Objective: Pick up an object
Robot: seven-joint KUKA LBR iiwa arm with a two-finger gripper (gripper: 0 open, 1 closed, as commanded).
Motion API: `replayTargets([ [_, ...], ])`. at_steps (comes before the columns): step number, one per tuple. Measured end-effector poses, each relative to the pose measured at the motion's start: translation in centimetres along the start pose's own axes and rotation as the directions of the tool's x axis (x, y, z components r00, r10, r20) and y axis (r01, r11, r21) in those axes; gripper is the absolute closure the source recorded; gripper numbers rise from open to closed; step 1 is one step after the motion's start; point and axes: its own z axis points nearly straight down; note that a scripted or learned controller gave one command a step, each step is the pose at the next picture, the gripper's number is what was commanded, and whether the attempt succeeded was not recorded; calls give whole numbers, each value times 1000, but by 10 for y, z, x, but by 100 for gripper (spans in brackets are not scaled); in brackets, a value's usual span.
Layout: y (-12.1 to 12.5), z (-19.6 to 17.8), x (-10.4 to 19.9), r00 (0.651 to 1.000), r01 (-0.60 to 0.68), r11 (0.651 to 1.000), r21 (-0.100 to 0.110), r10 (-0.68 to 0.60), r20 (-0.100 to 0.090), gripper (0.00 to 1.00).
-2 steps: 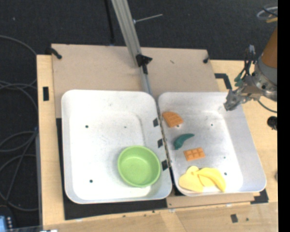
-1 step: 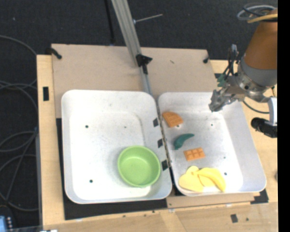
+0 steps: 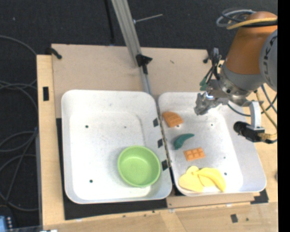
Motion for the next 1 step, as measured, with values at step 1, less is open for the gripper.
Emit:
replayTargets([
  [1, -4, -9, 51, 1000, 3, 1000, -1, -3, -3, 100],
])
